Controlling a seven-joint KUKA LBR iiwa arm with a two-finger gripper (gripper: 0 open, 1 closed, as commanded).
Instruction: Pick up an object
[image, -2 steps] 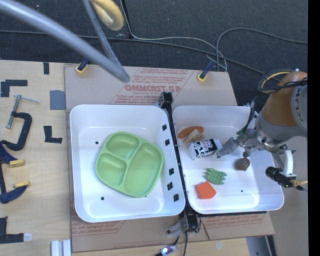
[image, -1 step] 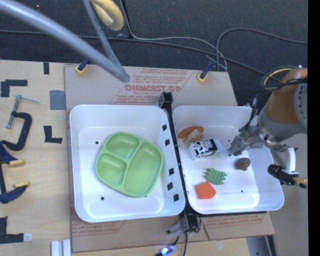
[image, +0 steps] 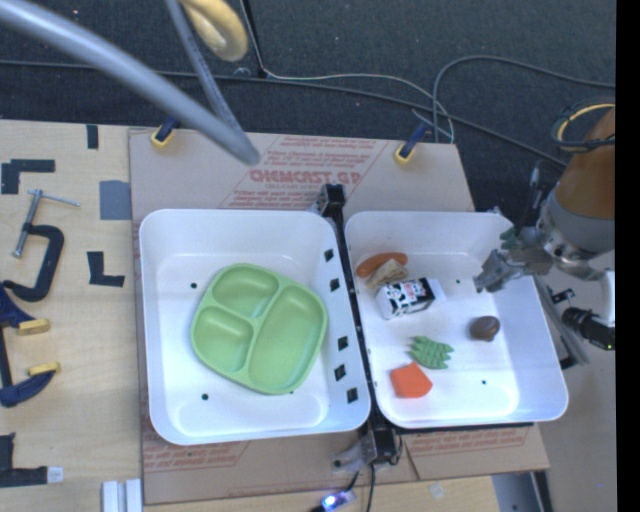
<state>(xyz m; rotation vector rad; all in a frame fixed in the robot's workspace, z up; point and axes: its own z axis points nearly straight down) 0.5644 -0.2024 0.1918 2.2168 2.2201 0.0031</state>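
Note:
The right bin (image: 520, 400) holds a brown and white bun-like item (image: 382, 265), a black and white cow-print carton (image: 407, 296), a small brown lump (image: 485, 328), a green leafy piece (image: 430, 351) and an orange wedge (image: 410, 381). My gripper (image: 497, 270) hangs over the bin's right rear part, above and to the right of the brown lump, apart from all the objects. Nothing shows between its fingers. The arm with its orange band (image: 590, 175) comes in from the right.
The left bin (image: 160, 300) contains a green divided plate (image: 260, 327). A black divider (image: 345, 300) runs between the bins. Clamps (image: 35, 260) lie on the bench at the left. Cables cross the dark floor behind.

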